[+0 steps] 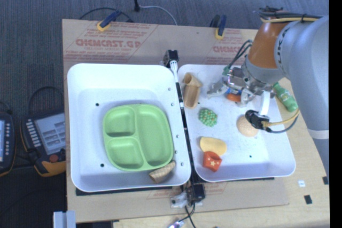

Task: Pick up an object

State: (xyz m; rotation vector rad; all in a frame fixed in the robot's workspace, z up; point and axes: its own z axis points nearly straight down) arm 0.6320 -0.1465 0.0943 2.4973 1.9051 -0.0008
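The grey arm with the orange wrist band reaches in from the right and holds its end effector (235, 88) low over the upper part of the right shallow white plastic bin (283, 168). A small orange object (233, 96) lies directly beneath the metal head. Whether the fingers are apart or together cannot be told from this view, and nothing can be confirmed as held.

The candidate objects are grouped in the right bin, presumably so that any pick falls within the arm's reach. Count, right bin:
- one tan cone-shaped piece (191, 89), lying against the divider edge;
- one green knobbly round item (208, 117), near the bin centre;
- one yellow curved piece (212, 144);
- one red block-like item (212, 160), touching the yellow piece from below;
- one beige round item (247, 126), partly overlapped by a black cable loop;
- one green bottle-like object (286, 99), at the right wall, partly behind the arm;
- one small orange object under the end effector.

The left shallow white plastic bin (80, 83) holds one light green three-compartment plastic tray (138, 136), lying flat, and one tan wedge-shaped piece (163, 172) just beside the tray's lower corner. Two bins stand side by side on the counter (107, 40), a brown board fixed by two clamps at its far edge.

The orange object is judged the likeliest target.
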